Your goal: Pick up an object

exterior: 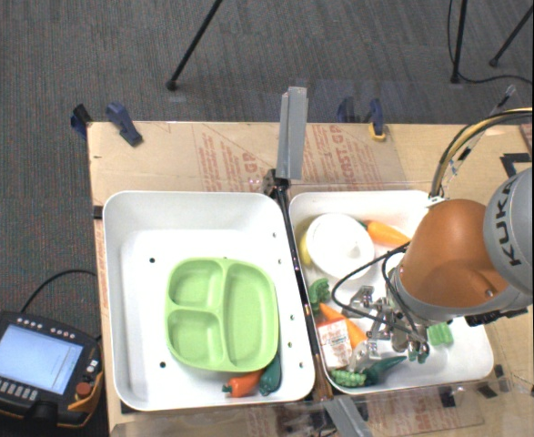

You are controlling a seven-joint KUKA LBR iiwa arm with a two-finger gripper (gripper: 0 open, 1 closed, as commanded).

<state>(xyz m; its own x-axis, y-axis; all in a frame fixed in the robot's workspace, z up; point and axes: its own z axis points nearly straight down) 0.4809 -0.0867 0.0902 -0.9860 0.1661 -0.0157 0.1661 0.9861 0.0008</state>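
Note:
My gripper (pixel 387 333) hangs low in the right bin (pixel 467 358), over its front half, below the orange wrist band. Right under and beside it lie an orange-and-white packet (pixel 342 332) and a dark green pod-like toy (pixel 368 369). A small green block (pixel 441 335) sits just right of the gripper. Further back are a white bowl (pixel 338 242), an orange carrot (pixel 387 234), a bit of yellow (pixel 303 249) by the bowl's left edge, and a green leafy piece (pixel 318 291).
The left bin (pixel 130 244) holds a light green divided plate (pixel 223 314), with a small orange carrot (pixel 242 385) and a dark green item (pixel 269 378) at its front edge. A grey post (pixel 293 135) stands behind the bins. A teach pendant (pixel 35 364) lies at the lower left.

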